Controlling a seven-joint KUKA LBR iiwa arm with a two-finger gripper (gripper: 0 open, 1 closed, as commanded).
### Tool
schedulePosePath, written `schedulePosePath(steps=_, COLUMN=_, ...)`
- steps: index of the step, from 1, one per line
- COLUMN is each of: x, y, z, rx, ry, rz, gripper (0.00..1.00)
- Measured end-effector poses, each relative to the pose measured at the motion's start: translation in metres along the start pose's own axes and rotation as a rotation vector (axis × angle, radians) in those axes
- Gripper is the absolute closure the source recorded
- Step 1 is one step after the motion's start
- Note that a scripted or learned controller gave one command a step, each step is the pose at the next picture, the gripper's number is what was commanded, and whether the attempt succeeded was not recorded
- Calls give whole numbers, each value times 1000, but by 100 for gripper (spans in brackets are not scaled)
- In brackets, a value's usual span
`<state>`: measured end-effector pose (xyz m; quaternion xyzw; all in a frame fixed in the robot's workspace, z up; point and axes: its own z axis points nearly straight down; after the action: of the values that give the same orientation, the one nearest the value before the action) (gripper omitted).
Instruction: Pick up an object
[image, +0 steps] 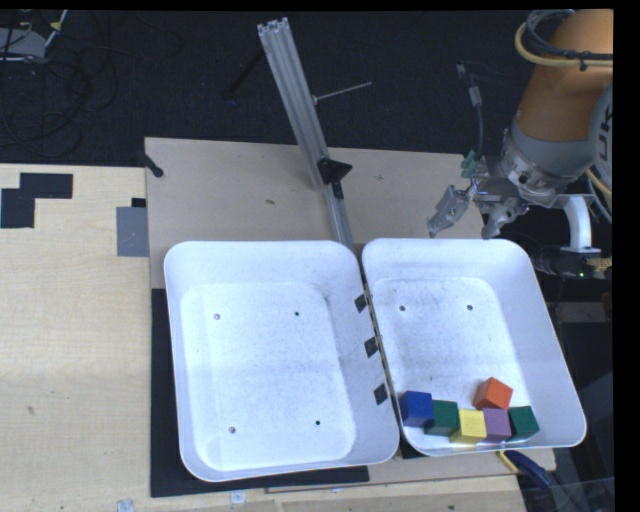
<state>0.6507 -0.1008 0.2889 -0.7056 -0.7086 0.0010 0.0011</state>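
The surface (70, 330) is pale wood-coloured board, with a tan panel at its rear and a black mat showing under the bins. 2 shallow white bins sit on it side by side, their inner rims touching and joined by 3 small black clips along the seam. The left bin (190, 290) has 4 small dark dots on its floor. The right bin (440, 265) holds every block, all gathered in its near right corner.

The arm (560, 90) comes in from the right, its orange band above a grey wrist, and hangs above the far edge of the right bin. A slanted aluminium rail (300, 110) rises from the rear of the seam toward the top of the view, with a black bracket partway along it.

The jaws (472, 212) stand open, 2 grey fingers spread apart with nothing between them, hovering just over the right bin's far rim and well apart from the blocks.

The blocks form a tight cluster. The orange block (493, 393) sits tilted at the back of it. In front, roughly in a row from left to right, lie the blue block (416, 406), a dark green block (443, 416), the yellow block (470, 425), the purple block (496, 423) and a second green block (523, 420), each touching its neighbour.
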Motion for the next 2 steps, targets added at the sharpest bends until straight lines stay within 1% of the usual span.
schedulePosePath(steps=1, x=-38, y=-23, z=49, rx=6, ry=0, rz=7, gripper=0)
schedulePosePath(steps=2, x=-94, y=-50, z=142, rx=9, ry=1, rz=9, gripper=0)
